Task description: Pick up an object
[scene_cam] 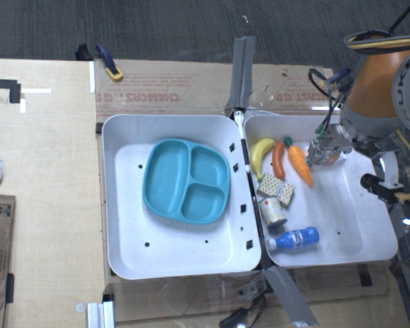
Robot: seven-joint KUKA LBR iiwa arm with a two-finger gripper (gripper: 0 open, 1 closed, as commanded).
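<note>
The right bin holds several objects. A yellow banana, a red-orange pepper and an orange carrot lie side by side at its back left. In front of them are a patterned block, a small grey can and a blue bottle lying on its side. My gripper is low at the back of this bin, just right of the carrot's top end. I see nothing held in it.
The left bin holds a blue divided plate. A grey divider post rises between the bins at the back. Cables and the arm's body crowd the right bin's far right side.
</note>
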